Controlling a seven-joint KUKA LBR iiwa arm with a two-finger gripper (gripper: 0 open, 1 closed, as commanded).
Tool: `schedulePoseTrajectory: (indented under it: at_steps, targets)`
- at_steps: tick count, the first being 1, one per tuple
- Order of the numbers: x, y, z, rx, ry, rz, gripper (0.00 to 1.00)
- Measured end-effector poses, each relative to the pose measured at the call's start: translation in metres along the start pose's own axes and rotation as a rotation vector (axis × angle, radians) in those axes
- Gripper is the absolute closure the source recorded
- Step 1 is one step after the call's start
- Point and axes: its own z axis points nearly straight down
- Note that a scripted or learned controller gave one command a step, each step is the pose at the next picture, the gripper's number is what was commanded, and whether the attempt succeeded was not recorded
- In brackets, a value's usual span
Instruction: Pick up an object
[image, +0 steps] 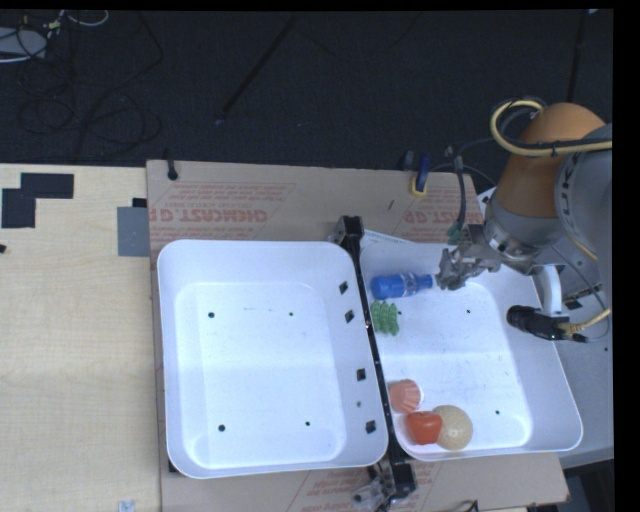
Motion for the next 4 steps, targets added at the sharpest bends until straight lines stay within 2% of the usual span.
schedulePoseTrajectory:
  at_steps: [1,2,3,4]
  targets:
    - [-0.078,0.005,0.014,0.002,-0.005,0.010,1.00]
    - [-0.006,-0.016,0.014,0.006,0.000,0.003,1.00]
    - [-0.064,0.006,0.044,0.001,-0.004,0.008,1.00]
    - [-0.074,0.007,-0.020,-0.003,-0.004,0.006,1.00]
